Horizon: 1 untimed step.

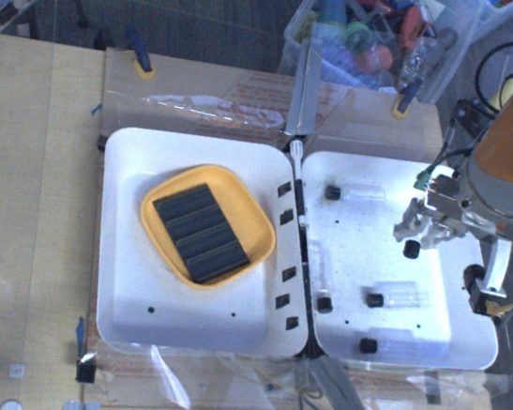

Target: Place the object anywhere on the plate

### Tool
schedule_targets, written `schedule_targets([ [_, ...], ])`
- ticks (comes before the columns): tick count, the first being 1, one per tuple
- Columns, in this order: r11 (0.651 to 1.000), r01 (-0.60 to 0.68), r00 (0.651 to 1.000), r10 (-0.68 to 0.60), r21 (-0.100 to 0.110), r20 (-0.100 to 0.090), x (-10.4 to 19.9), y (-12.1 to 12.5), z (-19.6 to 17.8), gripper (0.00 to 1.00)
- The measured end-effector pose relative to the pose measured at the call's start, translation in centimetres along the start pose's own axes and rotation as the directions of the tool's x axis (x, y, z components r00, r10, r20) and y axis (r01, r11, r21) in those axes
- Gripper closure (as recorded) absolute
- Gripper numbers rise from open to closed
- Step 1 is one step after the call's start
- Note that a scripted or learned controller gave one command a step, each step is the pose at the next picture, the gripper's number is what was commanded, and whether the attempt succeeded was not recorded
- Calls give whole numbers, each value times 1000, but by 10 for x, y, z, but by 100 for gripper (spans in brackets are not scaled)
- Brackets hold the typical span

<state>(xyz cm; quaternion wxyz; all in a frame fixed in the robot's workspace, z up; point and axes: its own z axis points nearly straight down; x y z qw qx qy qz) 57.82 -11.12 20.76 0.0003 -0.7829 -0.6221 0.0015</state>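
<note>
Right bin (pixel 464 347): fingers (pixel 412 242) well above clear vial (pixel 395 296).

Yellow plate (pixel 208 225) w/ black ribbed block (pixel 203 232); white bins (pixel 118 313).

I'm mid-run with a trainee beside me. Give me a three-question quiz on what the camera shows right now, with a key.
1. True or false: the yellow plate lies in the right bin.
2. Which object rests on the plate? A) a dark ribbed block B) a clear vial C) nothing
3. Fill in: the tool hovers over the ____ bin.

Key:
1. False; the plate is in the left bin.
2. A.
3. Right. Several clear vials with dark caps lie in that bin; whether the tool holds anything cannot be told.
</note>
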Motion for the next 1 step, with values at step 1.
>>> schedule_targets([
  [1,1000,0,1000,0,0,0,0,0,0,0],
])
